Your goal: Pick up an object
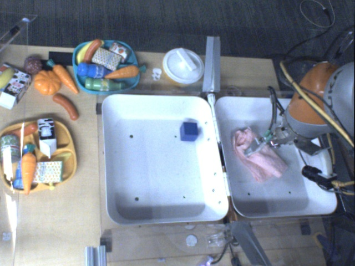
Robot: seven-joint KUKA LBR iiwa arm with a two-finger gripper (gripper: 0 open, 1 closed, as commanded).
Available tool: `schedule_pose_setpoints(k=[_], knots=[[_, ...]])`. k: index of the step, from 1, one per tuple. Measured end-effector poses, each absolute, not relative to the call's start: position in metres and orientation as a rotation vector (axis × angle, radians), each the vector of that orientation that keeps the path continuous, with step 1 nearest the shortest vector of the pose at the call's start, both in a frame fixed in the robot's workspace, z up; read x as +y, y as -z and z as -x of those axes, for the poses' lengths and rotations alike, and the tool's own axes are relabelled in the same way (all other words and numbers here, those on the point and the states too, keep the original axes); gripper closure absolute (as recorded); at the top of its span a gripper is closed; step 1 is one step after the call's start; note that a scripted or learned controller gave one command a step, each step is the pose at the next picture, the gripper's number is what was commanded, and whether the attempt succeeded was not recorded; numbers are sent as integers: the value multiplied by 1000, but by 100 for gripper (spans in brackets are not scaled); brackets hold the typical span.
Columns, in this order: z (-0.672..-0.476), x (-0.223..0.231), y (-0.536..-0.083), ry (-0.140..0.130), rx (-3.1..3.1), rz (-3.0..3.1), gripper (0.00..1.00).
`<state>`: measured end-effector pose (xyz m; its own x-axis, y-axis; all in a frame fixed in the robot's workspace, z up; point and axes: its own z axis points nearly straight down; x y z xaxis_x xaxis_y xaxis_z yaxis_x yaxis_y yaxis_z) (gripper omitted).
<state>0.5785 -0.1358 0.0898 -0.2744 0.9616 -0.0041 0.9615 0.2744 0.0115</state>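
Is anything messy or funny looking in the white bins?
A bit. The pink cloth in the right bin lies crumpled in a heap under the gripper. The blue cube in the left bin just sits normally.

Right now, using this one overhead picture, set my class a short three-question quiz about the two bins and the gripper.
1. True or false: the blue cube lies in the left bin.
2. Which bin holds the pink cloth: A left, B right?
3. Fill in: the gripper is over the ____ cloth.

Key: 1 true; 2 B; 3 pink.
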Motion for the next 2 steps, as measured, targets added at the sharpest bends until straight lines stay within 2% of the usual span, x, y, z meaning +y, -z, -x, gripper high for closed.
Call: schedule_pose_setpoints(k=[1,2], knots=[[-590,-91,-90,-14,2457,-1937,0],[-565,-136,-90,-15,2568,-1786,0]])
